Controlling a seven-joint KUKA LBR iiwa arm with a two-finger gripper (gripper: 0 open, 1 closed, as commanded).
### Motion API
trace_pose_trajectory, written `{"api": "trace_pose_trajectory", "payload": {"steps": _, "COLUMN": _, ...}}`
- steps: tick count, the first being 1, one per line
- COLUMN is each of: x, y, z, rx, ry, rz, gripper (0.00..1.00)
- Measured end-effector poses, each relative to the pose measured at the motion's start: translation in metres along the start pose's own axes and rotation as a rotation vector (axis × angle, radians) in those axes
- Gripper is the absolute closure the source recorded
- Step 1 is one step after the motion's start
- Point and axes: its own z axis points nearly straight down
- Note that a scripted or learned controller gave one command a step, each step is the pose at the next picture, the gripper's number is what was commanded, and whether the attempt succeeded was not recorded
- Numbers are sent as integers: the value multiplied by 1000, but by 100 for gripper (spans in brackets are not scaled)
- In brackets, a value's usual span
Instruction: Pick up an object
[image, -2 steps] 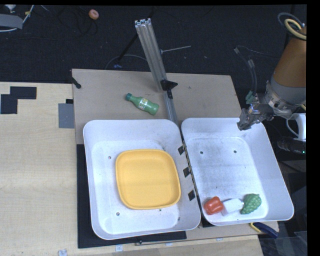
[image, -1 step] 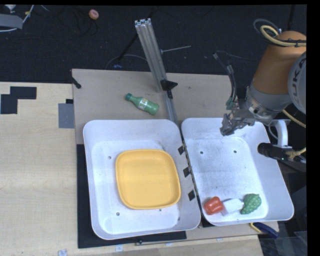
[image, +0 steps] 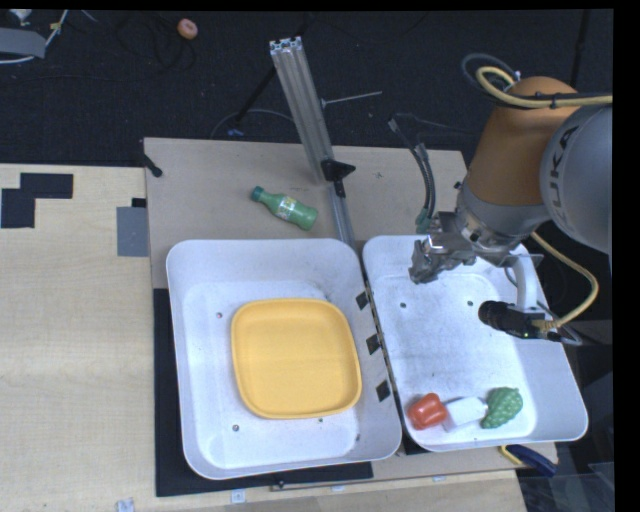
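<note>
Arm: the grey KUKA arm with the orange band reached in from the right and hung over the far part of the right shallow white bin (image: 545, 395).
Pincer: the dark two-finger pincer (image: 428, 262) sat low near the far-left corner of that bin; whether it was spread or pressed together could not be told, and nothing was seen in its grip.
Candidate objects: a small red pepper-like plastic toy (image: 427, 410), a small white block (image: 466, 412) and a green bumpy toy like a bunch of grapes (image: 502, 406) lay in a row at the near edge of the right bin, the white block touching or just beside its neighbours.
Distance to objects: the three toys lay well apart from the pincer, across the open floor of the bin.
Left bin: the left shallow white bin (image: 195, 300) held a square yellow plastic plate (image: 296, 356) lying flat in its middle.
Outside the bins: a small green plastic bottle (image: 284, 207) lay on its side on the table (image: 70, 350) beyond the left bin, next to a slanted aluminium rail (image: 305, 95).
Progress: judged early; no object appeared lifted, all rested on their surfaces.
Left to do: bring the pincer over one thing, close on it and raise it clear.
</note>
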Motion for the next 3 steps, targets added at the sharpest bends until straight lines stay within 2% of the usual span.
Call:
{"api": "trace_pose_trajectory", "payload": {"steps": 1, "x": 53, "y": -12, "z": 9, "rx": 1, "ry": 0, "rz": 0, "gripper": 100}}
{"api": "trace_pose_trajectory", "payload": {"steps": 3, "x": 146, "y": -51, "z": -10, "rx": 0, "ry": 0, "rz": -1, "gripper": 100}}
